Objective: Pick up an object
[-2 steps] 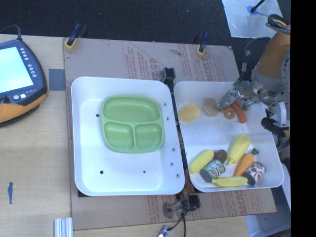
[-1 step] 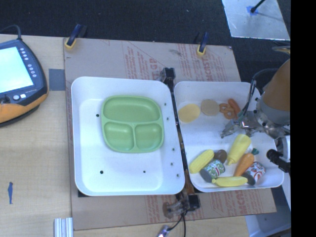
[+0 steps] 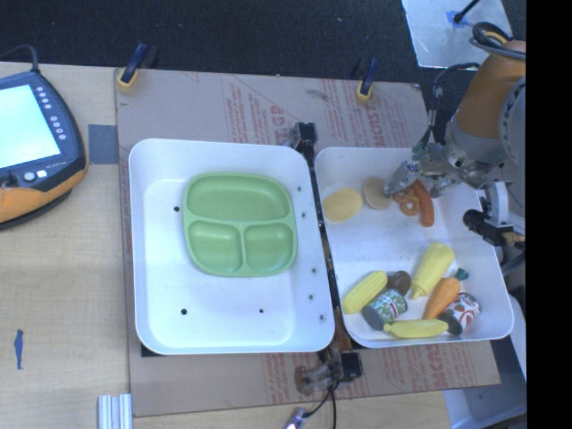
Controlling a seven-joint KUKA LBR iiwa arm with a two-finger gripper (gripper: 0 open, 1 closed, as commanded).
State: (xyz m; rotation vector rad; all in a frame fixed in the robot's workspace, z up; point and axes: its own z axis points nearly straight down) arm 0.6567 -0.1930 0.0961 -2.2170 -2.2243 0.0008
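Note:
My gripper [image 3: 408,182] is low over the far part of the right bin [image 3: 474,253], reaching in from the right. Right beneath and touching it lies an orange-red toy food piece [image 3: 421,206]; whether it is held I cannot tell. Just left of the gripper sit a tan round piece [image 3: 375,193] and a pale yellow round cookie [image 3: 342,206]. Along the bin's near side lie a corn cob [image 3: 365,290], a yellow bottle [image 3: 432,269], a carrot [image 3: 441,298], a small green can [image 3: 386,307], a banana [image 3: 416,328] and a red-and-white can [image 3: 462,311].
The left bin [image 3: 161,311] holds a green divided plate [image 3: 241,223]. A teach pendant [image 3: 31,146] lies on the bench at far left. Clamps [image 3: 364,79] pin the board at the back edge. The arm's grey and orange body [image 3: 490,114] looms over the right bin's far corner.

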